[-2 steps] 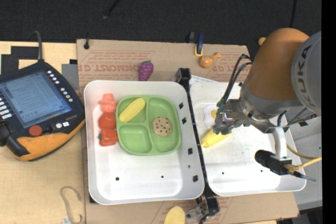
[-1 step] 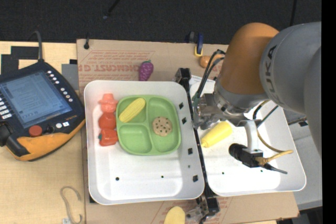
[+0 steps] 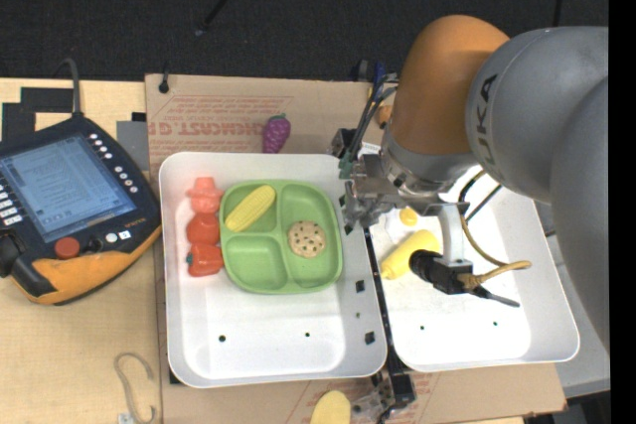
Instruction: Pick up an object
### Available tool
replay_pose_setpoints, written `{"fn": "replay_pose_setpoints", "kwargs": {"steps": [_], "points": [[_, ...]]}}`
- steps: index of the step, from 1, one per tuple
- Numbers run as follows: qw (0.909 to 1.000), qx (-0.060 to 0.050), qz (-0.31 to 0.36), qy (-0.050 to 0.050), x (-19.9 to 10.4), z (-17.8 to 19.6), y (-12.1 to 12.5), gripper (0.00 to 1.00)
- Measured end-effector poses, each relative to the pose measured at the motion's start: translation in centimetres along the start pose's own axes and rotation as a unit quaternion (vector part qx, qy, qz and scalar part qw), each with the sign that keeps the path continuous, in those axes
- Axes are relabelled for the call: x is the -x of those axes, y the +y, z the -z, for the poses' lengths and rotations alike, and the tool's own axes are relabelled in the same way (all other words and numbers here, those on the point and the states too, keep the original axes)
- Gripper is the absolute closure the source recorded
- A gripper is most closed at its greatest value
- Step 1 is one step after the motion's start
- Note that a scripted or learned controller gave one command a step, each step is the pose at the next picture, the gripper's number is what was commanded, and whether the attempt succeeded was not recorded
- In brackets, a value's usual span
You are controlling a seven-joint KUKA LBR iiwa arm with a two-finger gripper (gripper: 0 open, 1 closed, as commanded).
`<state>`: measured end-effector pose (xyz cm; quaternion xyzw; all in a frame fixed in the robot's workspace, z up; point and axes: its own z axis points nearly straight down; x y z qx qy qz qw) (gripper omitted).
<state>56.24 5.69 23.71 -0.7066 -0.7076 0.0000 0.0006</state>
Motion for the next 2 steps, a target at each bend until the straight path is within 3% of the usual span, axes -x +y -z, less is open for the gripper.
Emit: {"fn": "replay_pose_setpoints", "kwargs": {"steps": [2], "points": [[1.0, -0.002, -0.003, -0.001, -0.23, -1.51, -1.01, 1.0]]}}
